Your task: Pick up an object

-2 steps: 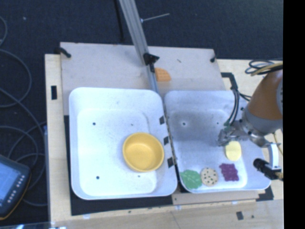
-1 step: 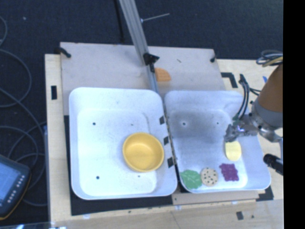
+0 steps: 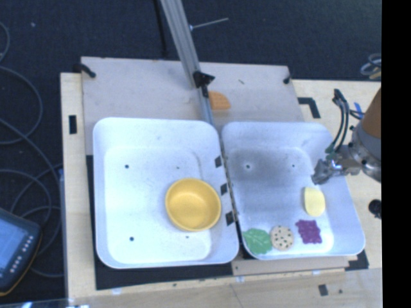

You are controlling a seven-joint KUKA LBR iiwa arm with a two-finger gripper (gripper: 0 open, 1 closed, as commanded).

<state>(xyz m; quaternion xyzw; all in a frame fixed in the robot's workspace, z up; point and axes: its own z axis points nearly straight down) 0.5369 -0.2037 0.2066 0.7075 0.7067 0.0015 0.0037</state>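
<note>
The right bin [image 3: 270, 165] holds a pale yellow oval piece [image 3: 314, 201] near its right wall. Along its front edge lie a green leafy piece [image 3: 257, 240], a round speckled cookie [image 3: 281, 237] and a purple piece [image 3: 309, 231]. My gripper [image 3: 324, 170] hangs over the right side of this bin, just above and slightly right of the yellow oval piece, apart from it. Nothing shows between its fingers. The left bin [image 3: 128, 153] holds a yellow bowl [image 3: 192, 204], upright, near the wall shared with the right bin.
A slanted metal rail [image 3: 183, 40] runs from the top centre down to the gap between the bins. A small orange object [image 3: 219, 101] lies on the bench behind the bins. Cables [image 3: 342, 117] trail along the arm at the right.
</note>
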